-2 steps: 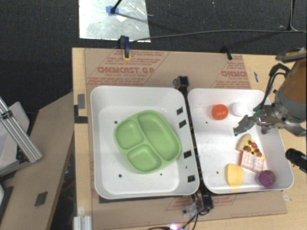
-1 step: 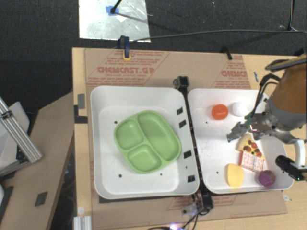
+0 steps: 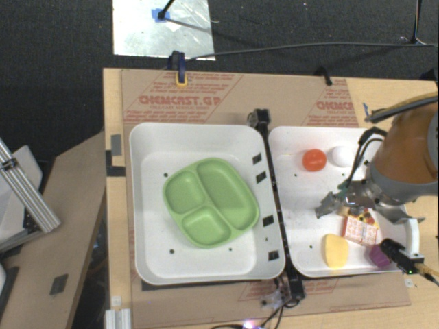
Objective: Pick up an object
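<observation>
**Arm lowered over the right bin, no object taken yet**

Two shallow white bins are seen side by side on the table. In the left white bin a light green plastic plate with three compartments is lying alone. In the right white bin the candidate objects are gathered: a small round orange-red ball at the far side, a white rounded object just beside it on its right, a pale yellow rounded block at the near side, a small printed packet with red and white pattern just to the right of the yellow block, and a purple object near the right near corner, partly hidden.

The grey arm with the orange band is reaching in from the right, and the gripper is placed low over the middle of the right bin, between the orange-red ball and the yellow block. Whether the fingers are spread or pressed together cannot be told; nothing can be made out between them.

The step in hand is judged to be the approach, before any grasp. For the next move, one object should be chosen, probably the packet or the yellow block, which are nearest. The gripper should be centred over it, lowered, and closed before lifting. A miss is possible because the objects lie close together.
</observation>
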